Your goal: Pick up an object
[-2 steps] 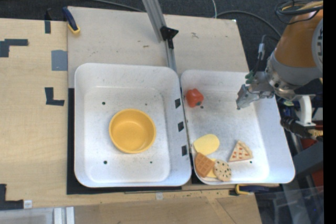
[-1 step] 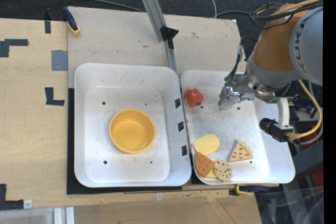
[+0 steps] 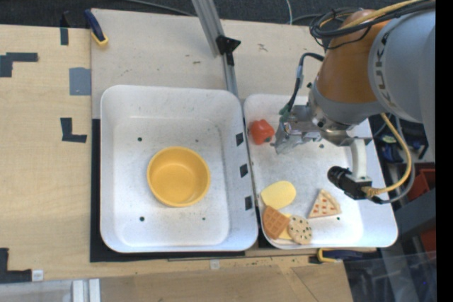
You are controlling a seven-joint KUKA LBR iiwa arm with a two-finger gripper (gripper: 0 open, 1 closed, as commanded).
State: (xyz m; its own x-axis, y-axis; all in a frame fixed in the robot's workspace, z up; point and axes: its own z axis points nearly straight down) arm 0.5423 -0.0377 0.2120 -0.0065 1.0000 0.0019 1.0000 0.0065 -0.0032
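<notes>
Gripper (image 3: pixel 283 141) sits low in the right bin (image 3: pixel 375 233), and I cannot tell its state from here: the wrist hides most of it. Just to its left lies a red piece (image 3: pixel 261 130), partly masked. Nearer me from it are a yellow piece (image 3: pixel 278 194), waffle (image 3: pixel 275 223), cookie (image 3: pixel 300 229) and pizza slice (image 3: pixel 324 206). Far left, a yellow bowl (image 3: pixel 178 176) sits in the left bin (image 3: pixel 127 109).

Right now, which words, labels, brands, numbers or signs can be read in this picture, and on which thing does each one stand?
"UK": dark letters, cut off by the picture's edge, on the grey arm.
Yellow bowl: no text.
Toy foods, such as the pizza slice and the cookie: no text.
White bins: no text, only dark specks.
</notes>
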